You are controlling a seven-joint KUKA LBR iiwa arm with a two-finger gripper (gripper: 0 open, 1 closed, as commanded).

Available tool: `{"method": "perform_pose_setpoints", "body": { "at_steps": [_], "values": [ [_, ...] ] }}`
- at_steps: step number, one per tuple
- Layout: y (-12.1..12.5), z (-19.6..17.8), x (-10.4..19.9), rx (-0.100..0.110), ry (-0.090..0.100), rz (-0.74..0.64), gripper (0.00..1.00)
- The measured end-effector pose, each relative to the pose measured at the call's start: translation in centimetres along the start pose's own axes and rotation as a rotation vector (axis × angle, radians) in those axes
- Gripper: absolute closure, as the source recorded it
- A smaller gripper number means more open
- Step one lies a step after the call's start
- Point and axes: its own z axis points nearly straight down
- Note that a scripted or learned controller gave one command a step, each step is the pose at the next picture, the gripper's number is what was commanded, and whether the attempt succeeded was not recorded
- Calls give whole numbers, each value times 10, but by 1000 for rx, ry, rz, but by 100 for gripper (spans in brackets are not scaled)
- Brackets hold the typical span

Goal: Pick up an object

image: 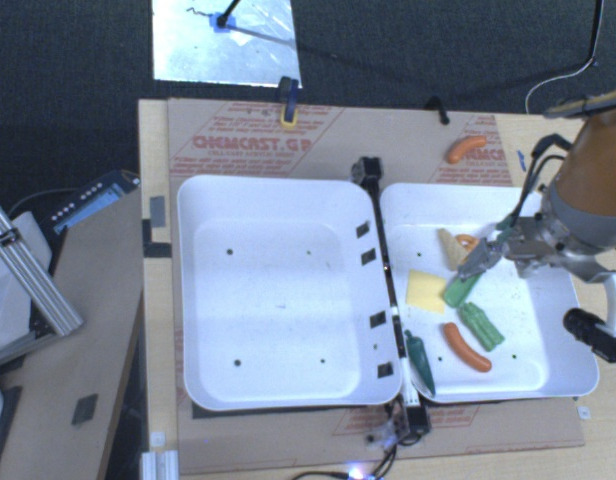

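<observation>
1. We are hovering our gripper (475, 266) beside the yellow cheese slice (426, 292); whether its claw is released or clenched, we cannot tell.
2. We are judging the green piece (460, 290), just right of that slice, light, rigid, slippery; grasping mid-length suits.

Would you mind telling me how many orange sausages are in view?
2. One sausage lies in the right bin near its front edge; another sits on the cardboard behind that bin. More may hide beneath the claw.
</observation>
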Motion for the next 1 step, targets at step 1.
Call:
{"method": "perform_pose_setpoints", "body": {
  "at_steps": [1],
  "values": [
    [-30, 140, -23, 12, 2, 5, 0]
  ]
}}
